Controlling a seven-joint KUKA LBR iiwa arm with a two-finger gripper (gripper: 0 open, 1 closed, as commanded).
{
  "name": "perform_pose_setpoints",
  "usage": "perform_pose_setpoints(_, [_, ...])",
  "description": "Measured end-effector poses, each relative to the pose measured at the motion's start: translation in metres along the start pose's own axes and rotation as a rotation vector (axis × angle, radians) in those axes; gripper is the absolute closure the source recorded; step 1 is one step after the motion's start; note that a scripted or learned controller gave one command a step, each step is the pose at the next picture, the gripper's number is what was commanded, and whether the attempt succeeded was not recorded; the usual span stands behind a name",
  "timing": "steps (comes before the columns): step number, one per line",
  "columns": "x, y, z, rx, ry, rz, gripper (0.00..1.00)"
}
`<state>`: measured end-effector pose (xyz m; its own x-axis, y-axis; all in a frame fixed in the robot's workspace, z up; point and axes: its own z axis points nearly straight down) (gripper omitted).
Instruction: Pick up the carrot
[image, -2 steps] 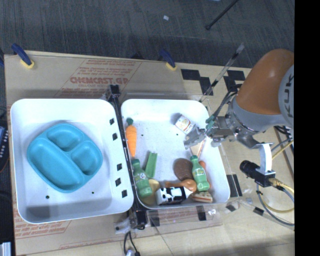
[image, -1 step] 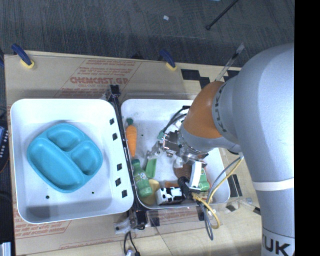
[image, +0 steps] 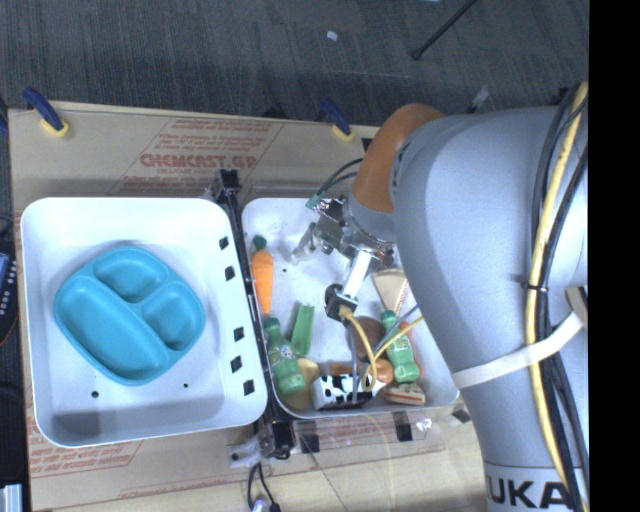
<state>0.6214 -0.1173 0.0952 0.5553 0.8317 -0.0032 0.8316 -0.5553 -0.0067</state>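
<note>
We see the gripper low over the far end of the right bin, and we cannot tell whether it is wide or narrow. Nothing shows in its grasp. The carrot lies to the gripper's left and a little nearer to us, apart from it, lengthwise along the bin's left wall with its green top pointing toward the far end.

Past the carrot's tip, further from the gripper, a green bottle lies against the same wall, and a green block sits just right of it, between the bottle and the arm. Nearer to us from the gripper, under the wrist, we make out a pale wedge, a brown round piece and a second green bottle, all crowded close. A black-and-white patterned piece rests at the near wall, the furthest from the gripper.

Well to the gripper's left, the left bin holds a blue divided plate. Both bins sit on a brown board with red print, held by blue clamps at its far edge. Beyond that lies dark floor.
</note>
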Motion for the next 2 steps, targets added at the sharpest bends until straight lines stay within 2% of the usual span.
perform_pose_setpoints(1, [0.044, 0.014, -0.058, 0.000, 0.004, 0.153, 0.00])
perform_pose_setpoints(2, [-0.002, -0.036, 0.003, 0.008, -0.005, 0.141, 0.00])
